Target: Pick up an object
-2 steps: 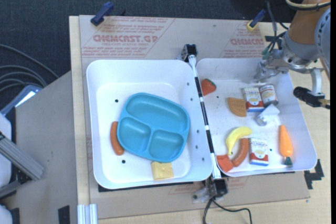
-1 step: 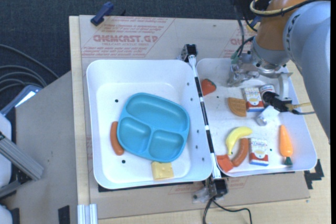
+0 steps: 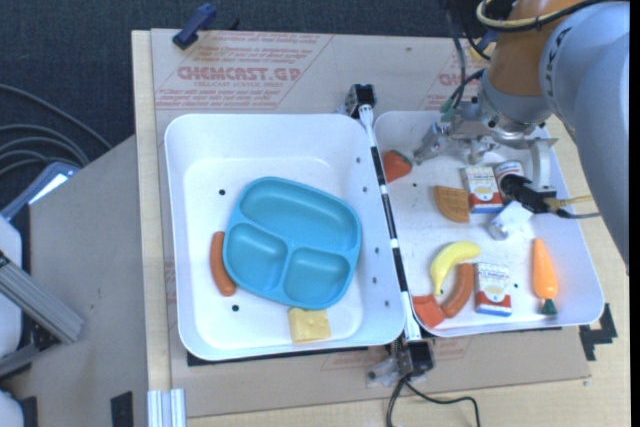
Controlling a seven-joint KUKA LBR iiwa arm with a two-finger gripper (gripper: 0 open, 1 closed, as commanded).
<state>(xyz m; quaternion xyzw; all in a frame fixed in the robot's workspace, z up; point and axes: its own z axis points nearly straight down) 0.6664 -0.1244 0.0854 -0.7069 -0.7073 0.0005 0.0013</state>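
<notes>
My gripper (image 3: 482, 141) hangs over the far part of the right bin (image 3: 580, 300), below the orange band of the wrist. Just in front of it lies a small red-and-white carton (image 3: 483, 188), with a brown cracker (image 3: 452, 204) to its left and a red-orange piece (image 3: 397, 165) by the divider. Nearer the front are a banana (image 3: 453, 261), a sausage (image 3: 460, 289), a second carton (image 3: 494, 287) and a carrot (image 3: 543, 272). Nothing visibly sits in the gripper.
The left bin (image 3: 190, 150) holds a blue compartment tray (image 3: 292, 242), a sausage (image 3: 221, 263) and a yellow cheese block (image 3: 310, 324). A red slice (image 3: 428, 313) lies at the right bin's front left corner. A white scrap (image 3: 512, 218) lies near the carrot.
</notes>
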